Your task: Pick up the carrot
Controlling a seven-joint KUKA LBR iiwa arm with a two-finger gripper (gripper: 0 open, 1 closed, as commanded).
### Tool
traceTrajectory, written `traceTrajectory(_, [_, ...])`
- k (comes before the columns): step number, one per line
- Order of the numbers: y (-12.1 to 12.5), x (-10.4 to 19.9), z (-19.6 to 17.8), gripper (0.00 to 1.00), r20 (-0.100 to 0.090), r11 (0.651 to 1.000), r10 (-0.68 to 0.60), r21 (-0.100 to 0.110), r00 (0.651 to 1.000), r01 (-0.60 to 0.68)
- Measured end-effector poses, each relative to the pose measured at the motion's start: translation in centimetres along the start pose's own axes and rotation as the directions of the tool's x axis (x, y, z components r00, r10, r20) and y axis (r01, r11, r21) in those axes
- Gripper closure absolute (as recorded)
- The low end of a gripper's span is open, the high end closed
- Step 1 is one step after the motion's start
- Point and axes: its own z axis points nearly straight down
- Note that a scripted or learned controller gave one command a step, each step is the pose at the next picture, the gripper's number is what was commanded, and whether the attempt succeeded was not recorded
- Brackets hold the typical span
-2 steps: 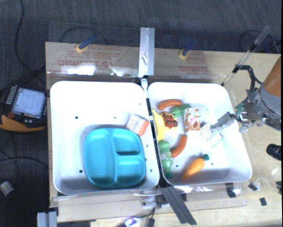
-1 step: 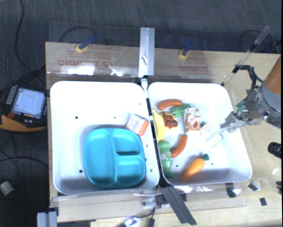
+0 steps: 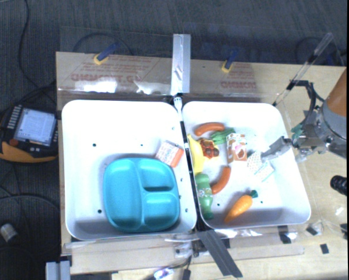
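The carrot point(image 3: 238, 206) is orange with a small green top. It lies slanted near the front edge of the right bin point(image 3: 291, 209). My gripper point(image 3: 275, 149) reaches in over that bin's right wall, above and to the right of the carrot and well apart from it. Just below the gripper lies a small white patterned packet point(image 3: 260, 164).
The right bin also holds a banana point(image 3: 195, 154), two sausages point(image 3: 210, 127) point(image 3: 221, 179), a green bottle point(image 3: 204, 195) and a strawberry carton point(image 3: 237, 146). In the left bin point(image 3: 81, 133) are a teal divided plate point(image 3: 142, 195) and a small orange box point(image 3: 170, 153).
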Motion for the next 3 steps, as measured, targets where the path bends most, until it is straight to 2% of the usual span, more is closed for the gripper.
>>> traceTrajectory(1, [-1.6,1.7,11.7,0.00,0.002,0.950,-0.313,-0.001,0.950,0.313])
traceTrajectory(2, [-1.3,3.6,16.6,0.00,0.013,0.703,-0.711,-0.005,0.703,0.712])
traceTrajectory(3, [3.0,4.1,13.6,0.00,0.004,0.643,-0.766,-0.002,0.643,0.766])
